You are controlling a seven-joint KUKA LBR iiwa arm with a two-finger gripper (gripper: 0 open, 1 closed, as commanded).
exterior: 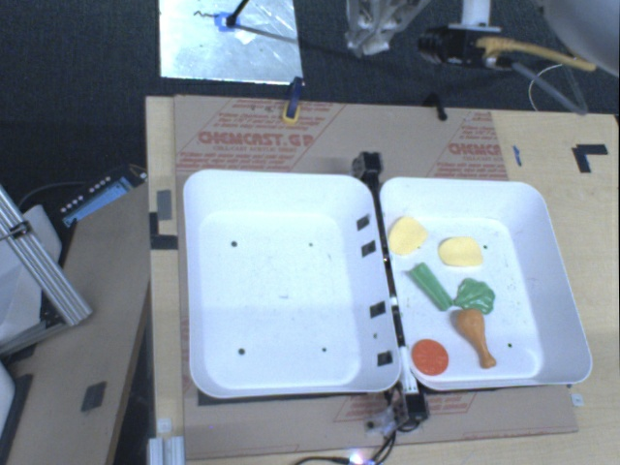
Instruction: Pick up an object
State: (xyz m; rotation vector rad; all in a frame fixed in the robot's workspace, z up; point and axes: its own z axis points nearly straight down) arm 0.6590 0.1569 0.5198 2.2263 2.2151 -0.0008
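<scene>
Fingers (373, 39) at top edge, spread unclear; carrot (473, 320) in right bin (557, 260), well apart

I count two white bins: left bin (208, 260), right bin (557, 289). I see five toy food pieces, all in right bin. Two yellow pieces: one (407, 234), other (460, 252). One green pod-like piece (429, 286). One carrot with green top (474, 323). One red-orange round slice (430, 357).
</scene>
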